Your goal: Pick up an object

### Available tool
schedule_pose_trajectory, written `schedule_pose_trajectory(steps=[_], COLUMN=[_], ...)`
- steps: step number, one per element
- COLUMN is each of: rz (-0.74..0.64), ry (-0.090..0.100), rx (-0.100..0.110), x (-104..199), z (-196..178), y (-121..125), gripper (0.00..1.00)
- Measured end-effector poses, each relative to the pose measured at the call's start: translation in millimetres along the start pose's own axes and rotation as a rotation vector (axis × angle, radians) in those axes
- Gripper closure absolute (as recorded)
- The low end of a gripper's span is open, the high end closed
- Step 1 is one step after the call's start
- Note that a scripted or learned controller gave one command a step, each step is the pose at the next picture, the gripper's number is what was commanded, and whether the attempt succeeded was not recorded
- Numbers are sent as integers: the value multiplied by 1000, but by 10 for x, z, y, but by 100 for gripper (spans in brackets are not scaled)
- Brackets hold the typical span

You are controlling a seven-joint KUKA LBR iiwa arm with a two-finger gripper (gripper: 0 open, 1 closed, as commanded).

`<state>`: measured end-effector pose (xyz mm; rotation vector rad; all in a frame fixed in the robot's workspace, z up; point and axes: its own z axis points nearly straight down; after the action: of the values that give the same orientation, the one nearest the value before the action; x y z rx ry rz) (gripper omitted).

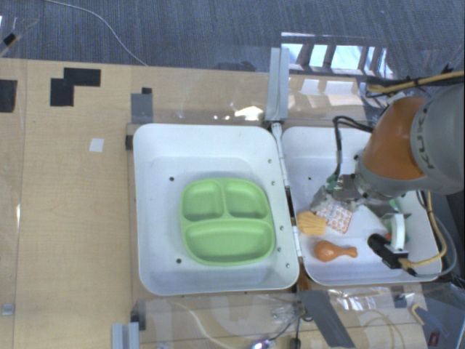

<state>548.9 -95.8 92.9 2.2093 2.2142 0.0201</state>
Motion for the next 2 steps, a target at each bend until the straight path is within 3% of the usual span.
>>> schedule_pose_trajectory(steps=[1, 2], rz=[-5, -3], ry=[4, 1], rx=[-6, 13], x=[45, 607], z=[-115, -1060], y=[34, 39], gripper=[100, 100])
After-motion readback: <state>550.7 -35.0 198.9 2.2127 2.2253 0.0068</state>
